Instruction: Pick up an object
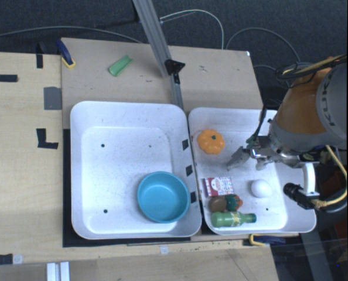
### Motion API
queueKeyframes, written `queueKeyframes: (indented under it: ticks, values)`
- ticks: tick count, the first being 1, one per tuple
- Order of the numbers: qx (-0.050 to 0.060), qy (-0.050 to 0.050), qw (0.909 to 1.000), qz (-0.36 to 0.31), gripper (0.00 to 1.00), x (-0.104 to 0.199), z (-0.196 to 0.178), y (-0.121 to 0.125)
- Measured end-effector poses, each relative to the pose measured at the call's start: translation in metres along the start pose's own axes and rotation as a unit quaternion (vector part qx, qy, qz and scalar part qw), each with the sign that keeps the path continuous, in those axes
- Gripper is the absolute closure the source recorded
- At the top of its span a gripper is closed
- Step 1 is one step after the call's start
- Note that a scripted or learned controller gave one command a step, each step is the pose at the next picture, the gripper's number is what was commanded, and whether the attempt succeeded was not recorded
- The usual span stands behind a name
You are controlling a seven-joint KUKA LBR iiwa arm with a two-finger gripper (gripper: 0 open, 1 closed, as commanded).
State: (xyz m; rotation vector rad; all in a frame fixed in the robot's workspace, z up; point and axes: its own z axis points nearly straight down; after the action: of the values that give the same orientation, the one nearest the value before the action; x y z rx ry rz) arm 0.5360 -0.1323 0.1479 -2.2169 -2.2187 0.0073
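Note:
In the right bin (232, 117) lie an orange pumpkin (211, 141), a white egg (260, 188), a red and white carton (218, 185), a small brown and red toy (225, 203) and a green bottle (233, 218) on its side. My gripper (248, 159) hangs over the middle of this bin, open, with nothing between its fingers. It sits right of the pumpkin and just above the egg. A blue bowl (163, 196) rests in the left bin (98, 119).
A green block (119, 65) lies on the bench behind the left bin. A grey pole (156, 34) slants down to the gap between the bins. Cables run across the dark floor at the back.

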Motion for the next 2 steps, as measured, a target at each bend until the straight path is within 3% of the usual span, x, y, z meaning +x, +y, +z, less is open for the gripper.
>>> queueKeyframes:
  ticks: [1,2]
  values:
    - [-0.002,0.0,1.0,-0.001,1.0,0.001,-0.013,0.001]
    - [-0.005,0.0,1.0,-0.001,1.0,0.009,-0.064,-0.006]
